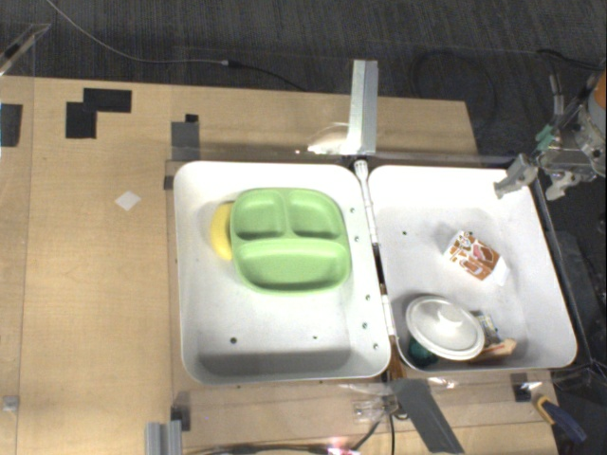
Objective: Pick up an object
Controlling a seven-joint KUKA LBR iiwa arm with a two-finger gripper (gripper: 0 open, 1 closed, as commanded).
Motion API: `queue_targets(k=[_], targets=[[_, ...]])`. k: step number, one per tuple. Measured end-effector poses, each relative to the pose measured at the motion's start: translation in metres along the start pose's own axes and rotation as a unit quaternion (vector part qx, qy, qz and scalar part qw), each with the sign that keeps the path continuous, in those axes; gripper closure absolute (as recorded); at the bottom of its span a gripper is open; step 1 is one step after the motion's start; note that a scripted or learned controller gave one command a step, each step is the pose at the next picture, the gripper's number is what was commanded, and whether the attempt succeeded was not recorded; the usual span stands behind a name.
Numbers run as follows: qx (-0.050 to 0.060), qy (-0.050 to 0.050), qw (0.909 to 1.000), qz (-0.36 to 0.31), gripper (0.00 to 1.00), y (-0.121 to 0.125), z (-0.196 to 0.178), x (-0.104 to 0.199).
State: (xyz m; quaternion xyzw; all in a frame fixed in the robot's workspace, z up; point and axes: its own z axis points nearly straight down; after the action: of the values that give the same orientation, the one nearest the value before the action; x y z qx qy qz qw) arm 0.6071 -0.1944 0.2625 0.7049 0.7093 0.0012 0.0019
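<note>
The gripper [520,176] is hovering over the far right corner of the right bin [417,202], carrying nothing; whether it is parted or closed cannot be told at this scale. Nearest below and a little left of it, a small printed packet [471,255] is lying flat on the bin floor, well apart from everything else. It is looking light, thin and probably crinkly, likely to slide on the smooth white floor, so pinching across its short width seems best. Farther down from the gripper, a white lidded pot [444,327] is sitting near the front wall, touching a small brown item [500,349]; it is looking rigid, rounded and slippery, with little room beside the wall. Far to the gripper's left, a green divided plate [287,238] is partly covering a yellow object [220,232] in the left bin [275,358]. Open floor is surrounding the packet on all sides, making for the clearest descent.
</note>
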Motion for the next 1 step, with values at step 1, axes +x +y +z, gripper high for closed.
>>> queue_targets(k=[1], targets=[[0.001,0.000,0.9984,-0.057,0.00,0.0091,0.1264,0.0280]])
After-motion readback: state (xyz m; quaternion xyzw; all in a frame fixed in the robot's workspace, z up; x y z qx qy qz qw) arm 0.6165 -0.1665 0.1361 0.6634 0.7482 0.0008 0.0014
